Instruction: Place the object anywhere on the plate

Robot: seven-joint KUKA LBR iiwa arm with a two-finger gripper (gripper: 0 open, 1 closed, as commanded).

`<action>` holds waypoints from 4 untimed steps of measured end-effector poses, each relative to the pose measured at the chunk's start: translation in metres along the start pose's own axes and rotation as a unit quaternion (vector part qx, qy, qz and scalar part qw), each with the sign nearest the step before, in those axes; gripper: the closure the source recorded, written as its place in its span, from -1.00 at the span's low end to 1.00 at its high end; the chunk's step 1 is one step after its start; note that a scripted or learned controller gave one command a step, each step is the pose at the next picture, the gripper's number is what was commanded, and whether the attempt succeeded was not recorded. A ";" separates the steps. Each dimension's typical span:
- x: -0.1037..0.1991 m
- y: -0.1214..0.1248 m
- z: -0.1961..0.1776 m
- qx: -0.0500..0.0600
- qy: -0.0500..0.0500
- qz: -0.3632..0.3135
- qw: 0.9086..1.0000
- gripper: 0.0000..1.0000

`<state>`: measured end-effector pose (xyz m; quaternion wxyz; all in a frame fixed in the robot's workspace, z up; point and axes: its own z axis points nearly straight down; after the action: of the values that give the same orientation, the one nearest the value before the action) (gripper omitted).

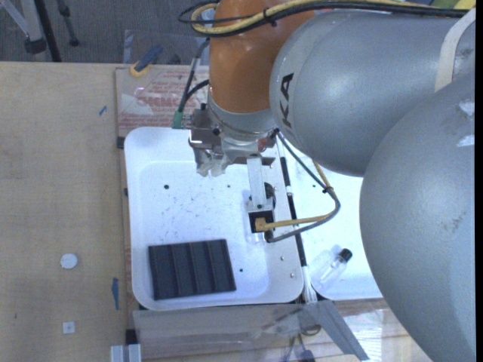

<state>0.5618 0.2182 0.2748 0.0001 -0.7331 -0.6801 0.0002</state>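
Your small clear bottle [332, 265] with the black cap lay on its side in the right bin [351, 285], just beside the dividing wall and well apart from the black ribbed plate [190, 268] in the left bin's [143, 202] near corner. The gripper [211, 163] pointed down over that bin's far part, with the arm [362, 89] reaching in from the right. You could not tell whether the gripper was parted or closed.

Two white bins, the left one [143, 202] and the right one [332, 236]; one black ridged plate [190, 268], one small clear bottle [330, 265] with a dark cap, one white disc [69, 261] on the worktop [53, 164], one robot arm [362, 74]
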 end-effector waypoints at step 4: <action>0.011 0.104 -0.030 -0.002 0.000 -0.167 0.986 -1.00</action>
<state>0.6663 0.2214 0.3051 -0.0013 -0.6093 -0.7930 -0.0012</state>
